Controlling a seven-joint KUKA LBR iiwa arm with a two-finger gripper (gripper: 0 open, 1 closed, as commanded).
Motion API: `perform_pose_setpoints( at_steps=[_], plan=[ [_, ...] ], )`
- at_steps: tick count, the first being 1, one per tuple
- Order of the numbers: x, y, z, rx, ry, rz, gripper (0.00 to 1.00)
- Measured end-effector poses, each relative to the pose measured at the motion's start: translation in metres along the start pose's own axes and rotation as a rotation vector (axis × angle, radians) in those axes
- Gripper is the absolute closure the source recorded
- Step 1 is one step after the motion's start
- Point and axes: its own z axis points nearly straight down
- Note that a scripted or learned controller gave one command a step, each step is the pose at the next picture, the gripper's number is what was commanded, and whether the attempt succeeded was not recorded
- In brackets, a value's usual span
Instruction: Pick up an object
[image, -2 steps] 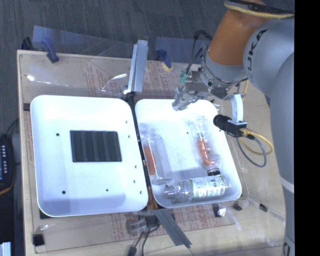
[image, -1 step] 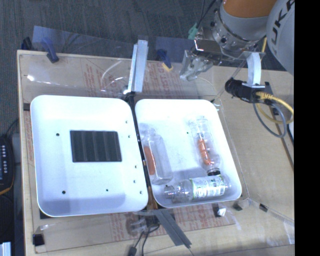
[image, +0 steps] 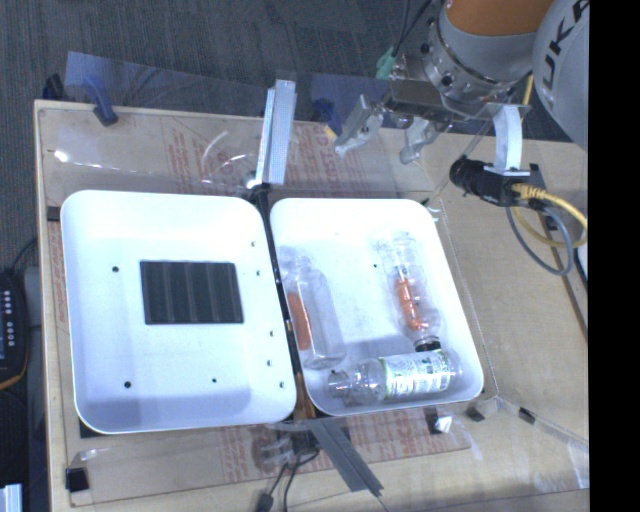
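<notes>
Three clear plastic bottles lie in the right bin (image: 440, 240). One with an orange insert (image: 306, 308) rests along the bin's left wall. Another with an orange insert (image: 409, 290) lies toward the right side. A third with a printed label and black cap (image: 400, 377) lies crosswise at the near edge. My gripper (image: 384, 137) hangs open above the far edge of the right bin, well above the bottles, with nothing between its fingers.
The left bin (image: 100, 300) holds a dark ribbed rectangular pad (image: 191, 292). A metal divider bar (image: 273, 135) stands behind the gap between the bins. Black and yellow cabling (image: 520, 190) runs down the right of the bench.
</notes>
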Motion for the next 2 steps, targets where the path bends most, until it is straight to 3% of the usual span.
perform_pose_setpoints(
  at_steps=[1,2],
  plan=[
    [-0.029,-0.018,0.11,0.005,-0.001,-0.008,0.0],
    [-0.098,-0.038,0.147,0.005,-0.001,0.076,0.0]
  ],
)
